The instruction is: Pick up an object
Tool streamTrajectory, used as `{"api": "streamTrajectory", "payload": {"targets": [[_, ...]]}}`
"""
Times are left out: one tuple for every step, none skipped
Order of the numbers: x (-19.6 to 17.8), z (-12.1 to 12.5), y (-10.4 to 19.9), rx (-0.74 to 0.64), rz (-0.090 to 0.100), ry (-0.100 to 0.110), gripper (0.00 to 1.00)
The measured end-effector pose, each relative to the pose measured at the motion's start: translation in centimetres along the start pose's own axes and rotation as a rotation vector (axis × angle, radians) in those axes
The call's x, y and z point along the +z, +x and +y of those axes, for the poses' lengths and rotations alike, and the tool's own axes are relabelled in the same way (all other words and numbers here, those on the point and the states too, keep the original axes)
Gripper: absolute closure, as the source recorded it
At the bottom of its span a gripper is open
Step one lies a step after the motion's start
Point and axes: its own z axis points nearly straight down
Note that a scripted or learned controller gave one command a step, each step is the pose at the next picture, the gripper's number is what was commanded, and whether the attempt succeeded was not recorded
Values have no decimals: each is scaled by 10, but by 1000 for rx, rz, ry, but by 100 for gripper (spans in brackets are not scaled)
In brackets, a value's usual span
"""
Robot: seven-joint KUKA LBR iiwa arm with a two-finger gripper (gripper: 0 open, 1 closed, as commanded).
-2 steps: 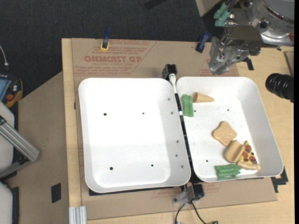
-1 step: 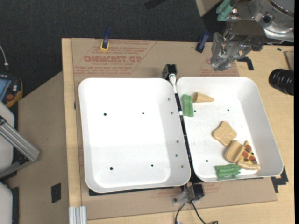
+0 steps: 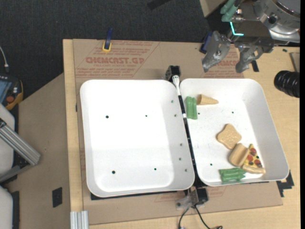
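Observation:
My gripper (image 3: 228,62) hangs high above the back edge of the right bin (image 3: 267,113), its two grey fingers (image 3: 213,54) spread apart with nothing between them. Below it in the right bin lie a green stick (image 3: 191,107) against the left wall and a tan cone-shaped piece (image 3: 206,99) beside it. Further forward sit a toast slice (image 3: 229,135), a bread roll (image 3: 237,154), a pizza slice (image 3: 252,160) and a green pod-like piece (image 3: 231,174) near the front rim.
The left bin (image 3: 95,142) lies beside the right one, joined along a black divider with a clamp (image 3: 172,73) at the back. A blue and yellow clip (image 3: 108,42) sits on the cardboard at the back left.

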Motion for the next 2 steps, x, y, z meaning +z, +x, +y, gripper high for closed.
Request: {"api": "streamTrajectory", "payload": {"targets": [[-11,1,1,-1,1,-4,100],[-11,1,0,0,0,-3,0]]}}
